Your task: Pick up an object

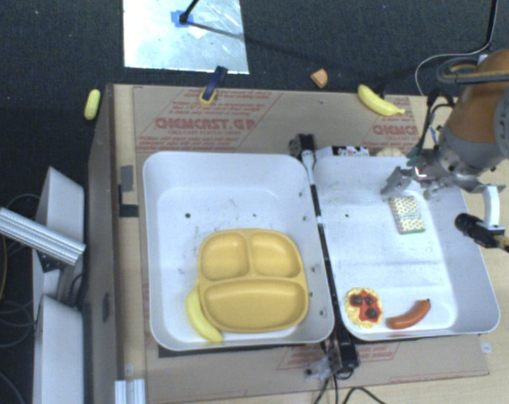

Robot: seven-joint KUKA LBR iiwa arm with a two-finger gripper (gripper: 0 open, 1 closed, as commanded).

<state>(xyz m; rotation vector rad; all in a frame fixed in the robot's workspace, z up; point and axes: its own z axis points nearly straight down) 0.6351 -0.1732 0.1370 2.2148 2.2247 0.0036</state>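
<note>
Bench, two shallow white bins (237, 168): gripper (408, 183) over right bin's far edge.
Jaws spread, straddling the small speckled rectangular block (407, 214), apparently positioned for grasping; nothing held.

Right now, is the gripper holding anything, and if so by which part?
It cannot be told. The gripper hangs right over the small patterned block in the right bin, at the block's upper end; no grasp is visible.
</note>
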